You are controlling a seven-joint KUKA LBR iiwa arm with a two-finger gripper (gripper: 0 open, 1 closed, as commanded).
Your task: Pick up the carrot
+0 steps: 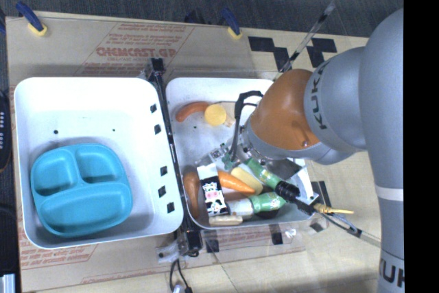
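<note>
One carrot (235, 181) (orange) in right bin (206, 89).

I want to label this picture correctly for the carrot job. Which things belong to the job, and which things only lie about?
For the job:
- carrot, right bin
- arm's wrist, above that bin

Only lying about:
- blue divided tray, left bin
- sausage
- yellow round piece
- green bottles
- cow-patterned carton

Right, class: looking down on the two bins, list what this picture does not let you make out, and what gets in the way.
- Gripper: in the camera view the arm's orange band covers it, so open or shut cannot be told.
- Carrot: one end runs under the arm.
- Right bin: its far-right side is covered by the arm.
- Milk carton: print too small to read.
- Green bottle: its label is blurred.
</note>
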